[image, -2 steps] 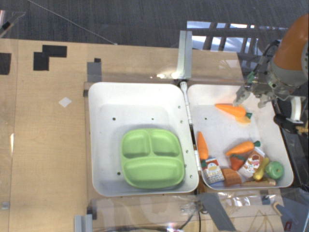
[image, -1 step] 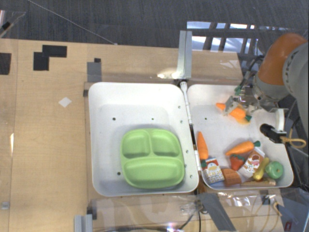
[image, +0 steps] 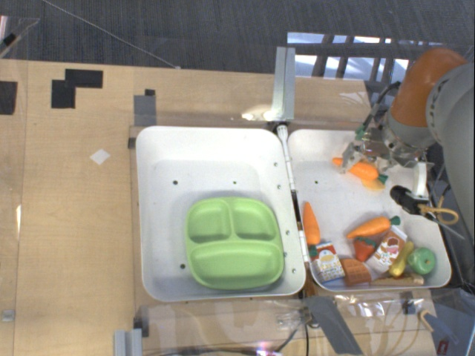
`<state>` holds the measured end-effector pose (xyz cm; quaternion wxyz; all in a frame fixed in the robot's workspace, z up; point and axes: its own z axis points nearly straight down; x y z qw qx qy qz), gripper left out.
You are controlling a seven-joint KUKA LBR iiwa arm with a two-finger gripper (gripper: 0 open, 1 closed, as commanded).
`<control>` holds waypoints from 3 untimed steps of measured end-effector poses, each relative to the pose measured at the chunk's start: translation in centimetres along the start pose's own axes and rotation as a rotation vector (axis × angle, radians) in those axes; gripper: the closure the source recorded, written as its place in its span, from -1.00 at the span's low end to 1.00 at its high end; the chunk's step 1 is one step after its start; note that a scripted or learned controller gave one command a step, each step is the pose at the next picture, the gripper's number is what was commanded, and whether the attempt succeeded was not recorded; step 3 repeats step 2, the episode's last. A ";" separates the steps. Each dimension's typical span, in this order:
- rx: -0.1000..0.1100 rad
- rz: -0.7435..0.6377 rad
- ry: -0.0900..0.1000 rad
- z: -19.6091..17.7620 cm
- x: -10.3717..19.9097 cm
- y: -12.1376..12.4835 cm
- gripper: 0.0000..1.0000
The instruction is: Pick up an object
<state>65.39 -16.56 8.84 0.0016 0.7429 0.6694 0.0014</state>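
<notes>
My gripper (image: 362,157) hangs low over the far part of the right bin (image: 326,191). Directly under it and slightly toward the front lies an orange toy vegetable (image: 365,173) with a green tip. It touches or nearly touches the gripper, and whether it is gripped is not visible. A small orange bit (image: 338,162) shows just left of the gripper.
The near end of the right bin holds a carrot (image: 310,225), another carrot (image: 369,227), a juice carton (image: 326,262), a strawberry (image: 364,249), a white packet (image: 384,251), a banana (image: 401,261) and a green apple (image: 423,260). A green divided plate (image: 234,242) lies in the left bin (image: 163,169).
</notes>
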 end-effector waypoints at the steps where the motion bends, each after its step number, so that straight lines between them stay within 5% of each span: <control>1: 0.003 -0.005 0.000 -1.2 0.1 0.0 1.00; 2: -0.004 -0.070 0.001 -10.4 4.3 -2.3 1.00; 3: -0.004 -0.070 0.001 -10.4 4.3 -2.3 1.00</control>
